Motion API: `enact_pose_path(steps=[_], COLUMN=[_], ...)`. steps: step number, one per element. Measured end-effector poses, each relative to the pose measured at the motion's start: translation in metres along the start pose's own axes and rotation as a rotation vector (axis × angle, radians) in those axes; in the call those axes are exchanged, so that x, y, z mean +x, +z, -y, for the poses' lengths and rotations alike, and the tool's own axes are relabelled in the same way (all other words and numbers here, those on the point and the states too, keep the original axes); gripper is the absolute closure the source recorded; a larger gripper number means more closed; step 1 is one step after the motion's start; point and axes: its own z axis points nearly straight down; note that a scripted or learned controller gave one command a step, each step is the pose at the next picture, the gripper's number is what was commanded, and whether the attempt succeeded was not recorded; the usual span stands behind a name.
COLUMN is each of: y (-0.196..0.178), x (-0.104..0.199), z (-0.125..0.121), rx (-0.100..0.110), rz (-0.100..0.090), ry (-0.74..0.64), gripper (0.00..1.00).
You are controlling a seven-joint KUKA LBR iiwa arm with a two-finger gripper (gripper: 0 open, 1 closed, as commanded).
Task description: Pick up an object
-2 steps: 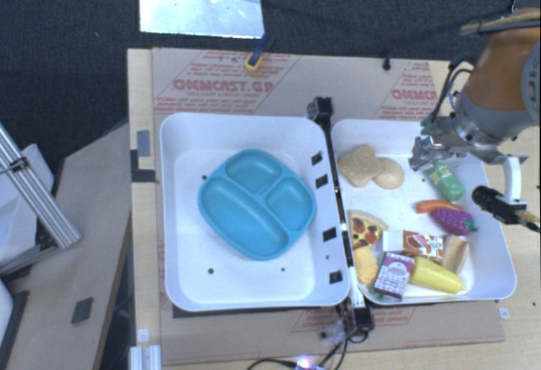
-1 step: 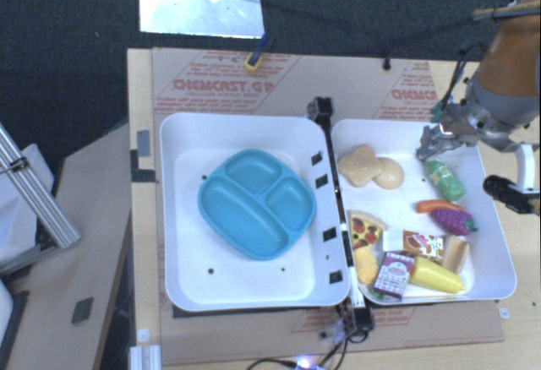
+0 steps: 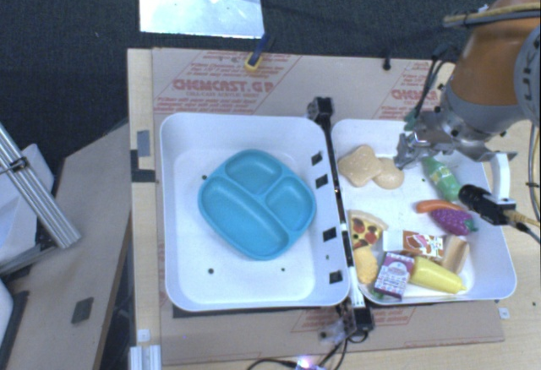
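Find the gripper (image 3: 407,150) over the right bin (image 3: 507,275), close to its far edge, just beside the tan bread slices (image 3: 368,165) and the green bottle (image 3: 441,179). Impossible to tell its opening from this slant; nothing visibly held. Choose one target before descending: probably the bread slices, nearest below and lying toward the bin's far-left corner, with bare floor around most of their outline. Come straight down rather than at an angle, centre over a single slice, and close across its narrower width. Mind the bottle at the right, near enough to be nudged or caught by accident. Avoid the crowd along the near edge, where the pizza slice (image 3: 366,230), the small red box (image 3: 394,274) and the yellow piece (image 3: 436,276) touch or overlap, making a clean grasp unlikely. Leave alone the orange carrot (image 3: 429,206) and the purple piece (image 3: 453,220) at the right edge, packed together. Ignore the left bin (image 3: 182,275) and its blue divided plate (image 3: 256,204). Lift slowly and check for something truly clamped before moving off
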Motion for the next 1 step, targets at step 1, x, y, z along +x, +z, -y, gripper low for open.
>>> enact_pose_path(steps=[1], y=[0.0044], x=[0.0580], z=[0.0066], rx=[0.000], rz=[-0.001], ry=[-0.003], gripper=[1.00])
